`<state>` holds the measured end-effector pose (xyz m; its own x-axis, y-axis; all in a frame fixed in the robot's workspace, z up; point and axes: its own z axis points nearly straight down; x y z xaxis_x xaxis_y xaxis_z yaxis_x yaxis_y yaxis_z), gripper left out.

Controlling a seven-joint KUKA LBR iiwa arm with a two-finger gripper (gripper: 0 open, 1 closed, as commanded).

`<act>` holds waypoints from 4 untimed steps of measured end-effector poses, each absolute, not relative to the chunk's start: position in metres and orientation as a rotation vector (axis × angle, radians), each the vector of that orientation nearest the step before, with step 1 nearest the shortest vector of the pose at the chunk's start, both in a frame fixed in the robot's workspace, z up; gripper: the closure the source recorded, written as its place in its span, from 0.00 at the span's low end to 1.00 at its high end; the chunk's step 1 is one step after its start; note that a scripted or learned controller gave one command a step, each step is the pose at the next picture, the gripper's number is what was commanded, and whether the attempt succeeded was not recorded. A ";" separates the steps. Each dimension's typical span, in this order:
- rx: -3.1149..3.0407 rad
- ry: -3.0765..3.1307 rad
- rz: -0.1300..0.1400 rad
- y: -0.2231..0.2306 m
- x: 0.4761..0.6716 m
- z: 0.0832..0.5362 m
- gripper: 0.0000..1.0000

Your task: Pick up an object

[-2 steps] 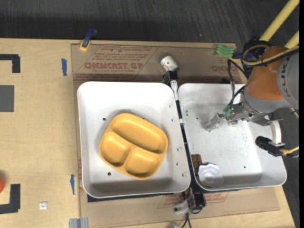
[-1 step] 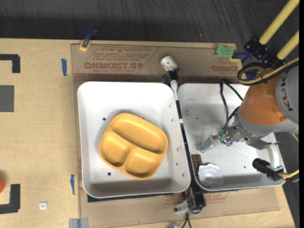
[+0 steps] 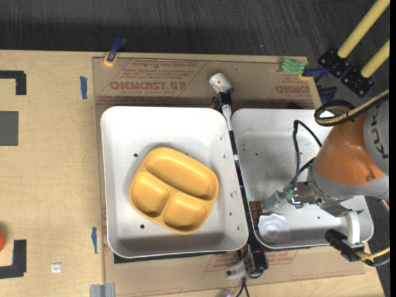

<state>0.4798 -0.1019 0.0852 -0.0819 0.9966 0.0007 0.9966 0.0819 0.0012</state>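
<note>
yellow tray (image 3: 174,189) upside down in left bin (image 3: 117,166), arm (image 3: 349,163) low over right bin (image 3: 266,135), gripper (image 3: 276,210) at white object (image 3: 274,226) near front wall

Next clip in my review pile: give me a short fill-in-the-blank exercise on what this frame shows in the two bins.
1. The yellow compartment tray lies in the ____ bin.
2. That tray is divided into ____ compartments.
3. The arm, with its orange band, is over the ____ bin.
4. The white object lies in the right bin's ____ near corner.

Missing words: left; three; right; left
</note>
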 end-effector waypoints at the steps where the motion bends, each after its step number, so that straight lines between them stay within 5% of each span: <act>1: 2.376 2.056 0.001 -0.095 0.490 0.085 0.00; 2: 2.376 2.054 0.004 -0.094 0.491 0.095 1.00; 3: 2.376 2.054 0.004 -0.094 0.490 0.095 0.00; 4: 2.386 2.041 0.002 -0.128 0.538 0.085 0.00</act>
